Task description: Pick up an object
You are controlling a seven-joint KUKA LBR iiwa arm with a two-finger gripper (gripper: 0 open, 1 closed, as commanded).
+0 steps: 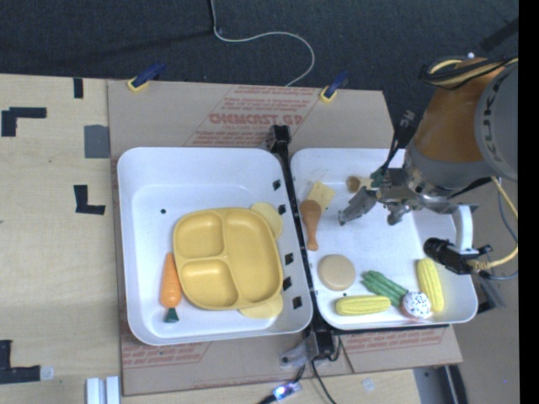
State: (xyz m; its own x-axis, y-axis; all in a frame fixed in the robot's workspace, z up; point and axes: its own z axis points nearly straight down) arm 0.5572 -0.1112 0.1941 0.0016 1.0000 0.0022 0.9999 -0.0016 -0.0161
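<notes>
Cardboard bench (244, 116) | glossy white bins (139, 225) | round (tan) cookie (337, 271)

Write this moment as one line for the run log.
gripper: open, holding nothing | place: above right bin, upper part | nearest: wooden spoon | carrot: left bin

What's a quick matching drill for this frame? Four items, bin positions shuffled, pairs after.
Items:
1. carrot
2. divided yellow plate
3. round tan cookie
4. wooden spoon

Places:
A. middle of left bin
B. right bin, along the divider, upper part
C. left bin, left of the plate
D. right bin, lower left, above a corn cob

Pairs: 1-C, 2-A, 3-D, 4-B
</notes>
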